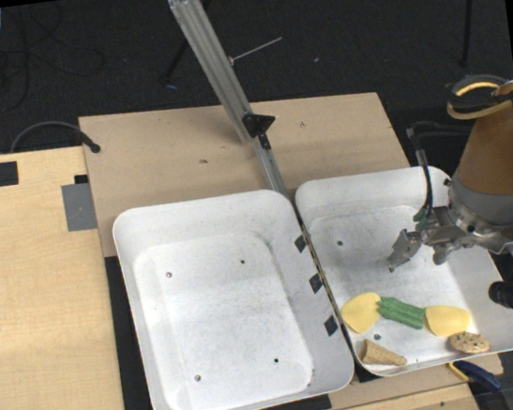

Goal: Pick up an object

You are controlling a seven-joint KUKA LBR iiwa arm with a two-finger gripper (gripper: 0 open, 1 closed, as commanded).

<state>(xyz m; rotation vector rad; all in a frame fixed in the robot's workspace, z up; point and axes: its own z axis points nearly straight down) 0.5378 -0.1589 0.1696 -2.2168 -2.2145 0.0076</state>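
Note:
My gripper [422, 255] hangs over the middle of the right bin [361, 204], open, with nothing between its fingers. Below it, near the bin's front edge, lie a yellow piece [361, 311], a green object [402, 312] and a second yellow piece [448, 318], touching in a row. A tan cone [382, 353] and a brown cookie-like piece [468, 342] rest at the very front. The gripper is above and apart from all of them.
The left bin [213, 300] sits beside the right one, divided from it by a ridge with black clips [315, 281]. A slanted metal rail [219, 72] rises behind the bins. The arm's grey and orange body [497, 165] fills the right side.

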